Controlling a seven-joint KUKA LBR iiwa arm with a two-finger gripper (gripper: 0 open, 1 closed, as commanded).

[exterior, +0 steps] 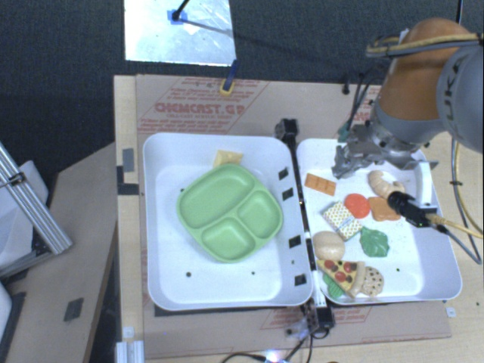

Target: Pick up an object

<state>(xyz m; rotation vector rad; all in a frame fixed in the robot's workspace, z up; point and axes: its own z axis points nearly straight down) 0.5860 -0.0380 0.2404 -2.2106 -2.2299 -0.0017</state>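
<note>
My gripper [342,166] hangs over the back of the right bin [435,278], just above and right of an orange waffle piece [320,184]. Nothing shows between its tips. Below it lie a red tomato slice [356,205], a cream and tan pastry [383,181], a brown piece [384,209], a dotted yellow block [342,219], a green leaf [373,243], a beige bun [328,244], a pizza slice [340,271] and a cookie [370,280].
The left bin [162,278] holds a green divided plate [230,212] and a small yellow wedge [227,158] at its back. A black hinge strip [296,195] runs between the bins. A shiny sheet [180,21] lies behind the bench.
</note>
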